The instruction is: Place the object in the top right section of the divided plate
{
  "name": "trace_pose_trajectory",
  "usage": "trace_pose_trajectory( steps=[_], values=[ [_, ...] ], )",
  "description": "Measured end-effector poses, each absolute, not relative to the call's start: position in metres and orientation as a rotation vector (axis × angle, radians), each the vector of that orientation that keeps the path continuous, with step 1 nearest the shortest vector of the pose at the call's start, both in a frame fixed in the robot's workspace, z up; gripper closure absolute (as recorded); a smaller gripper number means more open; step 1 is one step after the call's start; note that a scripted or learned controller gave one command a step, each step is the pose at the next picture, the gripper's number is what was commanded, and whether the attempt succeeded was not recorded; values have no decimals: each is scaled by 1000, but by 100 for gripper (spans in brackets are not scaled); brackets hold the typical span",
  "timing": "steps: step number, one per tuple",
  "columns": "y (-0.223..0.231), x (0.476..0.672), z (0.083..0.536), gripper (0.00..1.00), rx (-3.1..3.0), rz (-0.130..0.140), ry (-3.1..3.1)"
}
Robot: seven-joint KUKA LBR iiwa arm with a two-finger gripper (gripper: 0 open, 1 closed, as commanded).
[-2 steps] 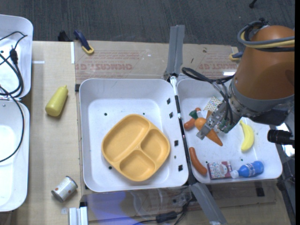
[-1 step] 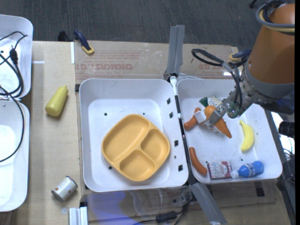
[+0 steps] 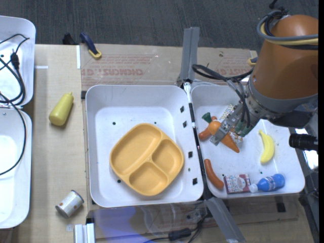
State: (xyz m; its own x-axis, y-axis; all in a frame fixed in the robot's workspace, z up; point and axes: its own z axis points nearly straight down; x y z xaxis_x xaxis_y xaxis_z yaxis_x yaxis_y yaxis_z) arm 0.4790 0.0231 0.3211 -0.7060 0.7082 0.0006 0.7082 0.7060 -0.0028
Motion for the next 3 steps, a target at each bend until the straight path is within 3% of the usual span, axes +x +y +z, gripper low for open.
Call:
trace_pose_trajectory(
  steps=[1,3],
  values=[
    [29,479,403,100,-428,1,-3115],
    [29,484,420,100,-428,3,-3118]
  ],
)
